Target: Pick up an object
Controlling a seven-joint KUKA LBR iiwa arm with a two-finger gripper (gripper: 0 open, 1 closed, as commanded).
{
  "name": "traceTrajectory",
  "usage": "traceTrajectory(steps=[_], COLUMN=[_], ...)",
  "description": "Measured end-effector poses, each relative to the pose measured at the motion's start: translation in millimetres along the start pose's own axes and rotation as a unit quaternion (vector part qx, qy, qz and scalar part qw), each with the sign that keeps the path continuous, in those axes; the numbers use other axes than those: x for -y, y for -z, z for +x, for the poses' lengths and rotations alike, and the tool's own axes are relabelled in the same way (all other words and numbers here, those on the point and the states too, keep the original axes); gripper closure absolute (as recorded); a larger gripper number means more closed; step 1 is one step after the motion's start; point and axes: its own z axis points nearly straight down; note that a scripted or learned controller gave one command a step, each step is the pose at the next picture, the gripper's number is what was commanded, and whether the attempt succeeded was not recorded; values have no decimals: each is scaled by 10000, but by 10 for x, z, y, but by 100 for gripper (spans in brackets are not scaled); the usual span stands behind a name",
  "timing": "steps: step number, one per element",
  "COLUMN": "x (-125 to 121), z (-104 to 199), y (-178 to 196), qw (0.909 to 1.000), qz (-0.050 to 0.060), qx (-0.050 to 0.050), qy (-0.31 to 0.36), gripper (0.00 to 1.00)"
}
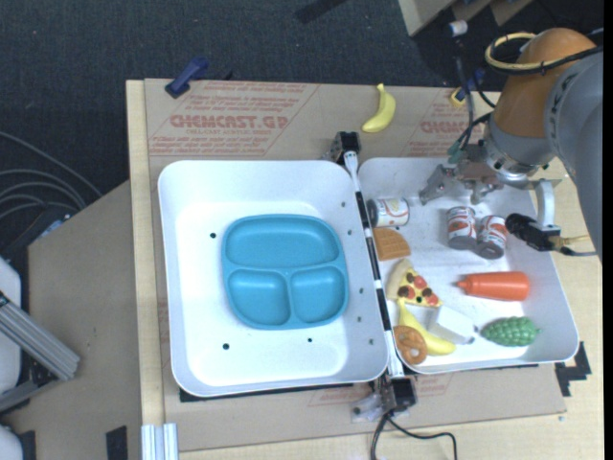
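Hovered at the upper right of the frame, over the back of the right shallow white bin: two-finger gripper on the grey arm, fingers splayed apart, nothing held between them. Lay just below it, toward mid-right: two small red-and-white cans, touching each other, likely nearest target. Sat lower in the same bin: orange plastic carrot, green grape cluster, pizza slice toy. Best approach, probably: centred over one can, fingers straddling its narrow side, lowered straight down to avoid nudging the neighbour. Rested at left: blue divided tray.
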Motion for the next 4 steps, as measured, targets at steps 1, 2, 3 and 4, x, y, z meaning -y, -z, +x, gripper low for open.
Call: traceTrajectory(steps=[1, 2, 3, 4], x=[7, -2, 0, -8], z=[-62, -59, -59, -58], y=[-105, 4, 0, 106], qw=[10000, 10000, 10000, 10000], qz=[10, -5, -1, -16], qx=[-5, 1, 0, 6], qy=[-4, 0, 0, 0], gripper=[0, 100, 0, 100])
